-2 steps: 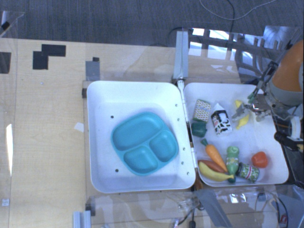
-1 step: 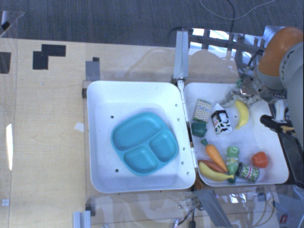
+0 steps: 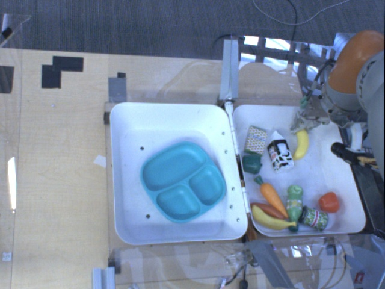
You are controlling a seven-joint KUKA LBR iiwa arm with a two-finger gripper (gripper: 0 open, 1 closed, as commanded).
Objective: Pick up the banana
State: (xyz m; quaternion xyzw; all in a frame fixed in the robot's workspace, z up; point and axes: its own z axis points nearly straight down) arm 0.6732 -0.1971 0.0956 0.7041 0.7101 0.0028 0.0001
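A small yellow banana [image 3: 301, 144] lies in the upper part of the right bin [image 3: 346, 182], beside a white and black carton [image 3: 280, 153]. A second, longer banana [image 3: 271, 217] lies along that bin's front edge, below a carrot [image 3: 272, 195]. My gripper [image 3: 310, 121] hangs just above the top end of the small banana, at the bin's far side. Its fingers look spread open, and nothing shows between them. The grey arm with its orange band [image 3: 355, 65] comes in from the upper right.
The right bin also holds a checkered packet [image 3: 256, 139], a green block [image 3: 252, 161], a green bottle [image 3: 294, 198], a can [image 3: 313, 218] and a red tomato [image 3: 329, 202]. A blue divided plate [image 3: 183, 181] sits in the left bin [image 3: 129, 161].
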